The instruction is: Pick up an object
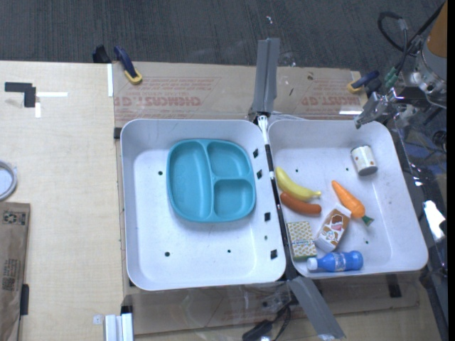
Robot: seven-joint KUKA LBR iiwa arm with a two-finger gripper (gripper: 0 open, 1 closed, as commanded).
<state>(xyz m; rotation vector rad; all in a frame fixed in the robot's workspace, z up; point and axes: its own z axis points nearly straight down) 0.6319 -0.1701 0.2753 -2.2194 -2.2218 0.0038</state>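
The right bin (398,190) holds a yellow banana (297,185), a red-orange sausage (301,204), an orange carrot (348,200), a small white can (364,160), a little carton (332,231), a pale green packet (301,239) and a blue bottle (335,262) lying on its side. My gripper (372,110) hangs over the bin's far right corner, up and to the right of the white can. It is apart from every object.
The left bin (142,212) holds a teal divided plate (211,180). A grey post (266,77) rises behind the seam between the bins. Cables and clamps crowd the far right. A tape roll (6,181) lies on the bench at the left.
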